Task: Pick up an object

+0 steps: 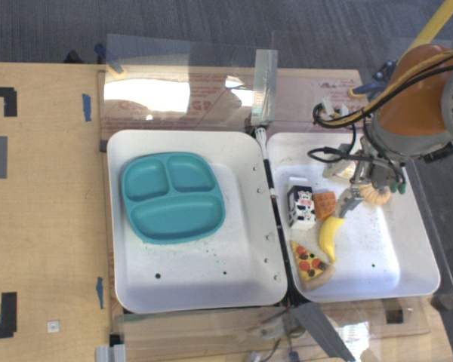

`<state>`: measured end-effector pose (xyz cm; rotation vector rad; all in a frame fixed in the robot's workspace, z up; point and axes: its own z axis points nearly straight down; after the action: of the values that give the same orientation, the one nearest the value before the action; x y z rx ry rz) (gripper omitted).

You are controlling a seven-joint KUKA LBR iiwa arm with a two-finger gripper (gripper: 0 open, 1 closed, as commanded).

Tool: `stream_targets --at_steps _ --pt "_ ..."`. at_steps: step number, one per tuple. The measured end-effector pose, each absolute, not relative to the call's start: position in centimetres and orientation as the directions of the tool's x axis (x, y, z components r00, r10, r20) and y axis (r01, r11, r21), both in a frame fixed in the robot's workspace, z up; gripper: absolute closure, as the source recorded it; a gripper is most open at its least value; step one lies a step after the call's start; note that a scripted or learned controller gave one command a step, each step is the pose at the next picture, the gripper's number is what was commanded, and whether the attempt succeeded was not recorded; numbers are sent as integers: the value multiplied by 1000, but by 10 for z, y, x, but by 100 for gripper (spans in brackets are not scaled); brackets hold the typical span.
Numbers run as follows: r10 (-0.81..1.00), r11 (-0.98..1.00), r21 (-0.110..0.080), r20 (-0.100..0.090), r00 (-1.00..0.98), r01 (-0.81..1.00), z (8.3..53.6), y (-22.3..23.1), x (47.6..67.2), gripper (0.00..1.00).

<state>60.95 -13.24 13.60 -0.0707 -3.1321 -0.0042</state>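
Observation:
My gripper [354,196] hangs low over the right bin [408,270], just above and to the right of a yellow banana [329,237]. A tan, bread-like piece [377,194] lies right beside the gripper on its right side. To its left lie a small orange-brown block [325,203] and a black-and-white cow toy [302,206]. A pizza slice toy [310,263] rests near the bin's front left corner. I see nothing held in the gripper.
The left bin [241,270] holds a teal divided plate [173,196]. A raised divider [272,202] separates the two bins. Black and yellow cables [340,115] trail from the arm above the right bin's back edge. A clear panel stands behind the bins.

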Motion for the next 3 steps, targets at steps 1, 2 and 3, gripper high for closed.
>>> stream_targets --at_steps 1,2,3 --pt "229 973 1 -10 -973 229 89 -109 601 0" --pt "228 974 1 -26 -973 228 104 -108 605 100" --pt "639 769 7 -9 -769 639 194 -78 613 100"
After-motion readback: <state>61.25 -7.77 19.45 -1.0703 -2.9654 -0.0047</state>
